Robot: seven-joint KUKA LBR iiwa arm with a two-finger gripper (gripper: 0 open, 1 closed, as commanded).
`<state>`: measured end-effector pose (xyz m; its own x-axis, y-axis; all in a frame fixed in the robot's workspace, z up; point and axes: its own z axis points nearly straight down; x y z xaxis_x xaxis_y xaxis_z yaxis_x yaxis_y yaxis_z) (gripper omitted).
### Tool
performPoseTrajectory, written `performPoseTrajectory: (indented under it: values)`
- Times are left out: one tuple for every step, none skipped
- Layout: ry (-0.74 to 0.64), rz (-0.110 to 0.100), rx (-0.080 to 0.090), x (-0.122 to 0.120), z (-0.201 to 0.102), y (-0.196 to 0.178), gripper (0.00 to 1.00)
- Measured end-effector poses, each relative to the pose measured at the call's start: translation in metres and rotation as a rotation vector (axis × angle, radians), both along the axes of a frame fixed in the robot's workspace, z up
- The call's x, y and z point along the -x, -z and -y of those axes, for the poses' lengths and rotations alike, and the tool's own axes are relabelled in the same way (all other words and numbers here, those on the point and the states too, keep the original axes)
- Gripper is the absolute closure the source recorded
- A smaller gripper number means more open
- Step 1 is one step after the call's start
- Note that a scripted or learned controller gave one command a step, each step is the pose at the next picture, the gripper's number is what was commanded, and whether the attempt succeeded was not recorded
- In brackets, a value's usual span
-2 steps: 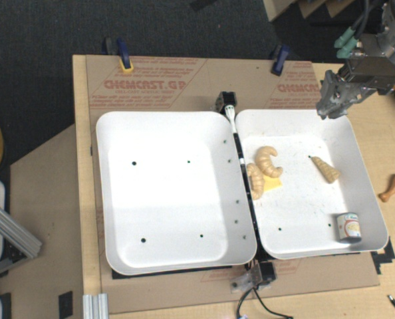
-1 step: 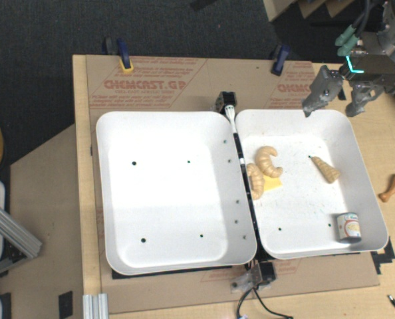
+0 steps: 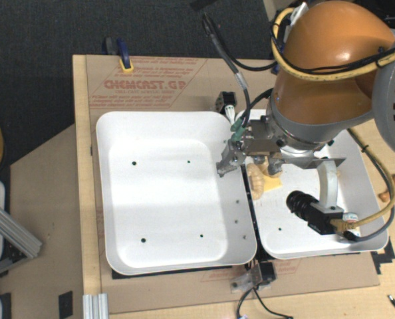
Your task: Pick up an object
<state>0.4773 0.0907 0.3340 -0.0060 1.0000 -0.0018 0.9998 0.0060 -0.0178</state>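
Okay, operator, your grey arm with the orange band (image 3: 330, 45) reaches in from the right and hangs over the right shallow white bin (image 3: 287, 243), covering most of it. Its metal head sits low over the seam where the two bins meet, toward the far end of that seam. You want the jaws' state, and I cannot tell it: the wrist body hides whether they are apart or together, and nothing shows clamped between them.

Your target, a small pale yellow and tan lumpy object (image 3: 260, 180), lies on the floor of the right bin, close to its left wall. It sits just on the near side of the metal head, and its top is partly hidden by it. Whether the two touch, I cannot say.

Look across to the left shallow white bin (image 3: 121, 178), which shows four small dark dots on its floor. Both bins rest on a brown board printed with red lettering (image 3: 147, 82), lying on the tan desk (image 3: 91, 274). A blue and yellow clamp (image 3: 123, 54) grips that board's far edge.
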Motion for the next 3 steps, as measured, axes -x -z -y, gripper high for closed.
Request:
performPoseTrajectory:
  values:
    - [0.007, 0.021, -0.003, -0.003, 0.003, -0.019, 1.0]
    - [0.003, 0.032, -0.005, -0.051, -0.029, -0.11, 1.0]
    - [-0.001, 0.026, -0.007, -0.006, -0.067, -0.17, 1.0]
